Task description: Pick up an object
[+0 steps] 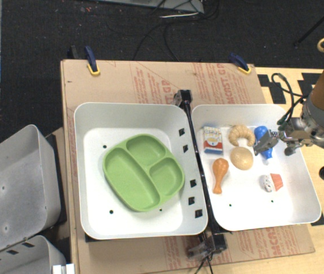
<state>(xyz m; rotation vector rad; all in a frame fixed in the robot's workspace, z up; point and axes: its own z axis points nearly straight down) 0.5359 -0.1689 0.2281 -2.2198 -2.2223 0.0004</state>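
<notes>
I see a blue toy [261,133] at the claw [266,143] in the right bin [299,210], near its back right side; I cannot tell its long axis, or whether the claw is clenched on it. Just left lie a croissant [241,133] and an egg [242,157]. A drumstick [219,173] runs front to back, thick end away from me. A carton [212,140] stands beside the divider. The left bin [93,221] carries a green tray [143,172] on the desk [128,81].
</notes>
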